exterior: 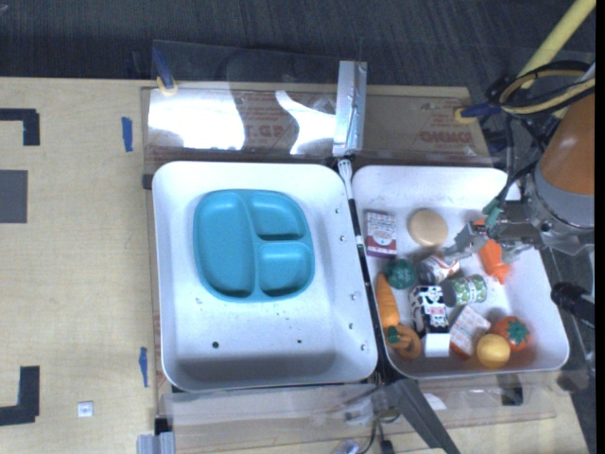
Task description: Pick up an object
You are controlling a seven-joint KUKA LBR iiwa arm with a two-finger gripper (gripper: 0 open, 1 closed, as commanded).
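Gripper (484,237) low over right bin (454,180) at right of frame, beside small orange piece (493,259), opening and hold impossible to tell, toys heaped at bin's lower centre, blue tray (252,244) in left bin (189,339)

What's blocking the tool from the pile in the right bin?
Nothing visible. The tool is already down inside the right bin, beside the green can and small orange piece, at the pile's upper right.

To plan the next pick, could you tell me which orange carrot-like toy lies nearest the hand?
The small carrot just below the hand; the longer one lies by the bin's left wall.
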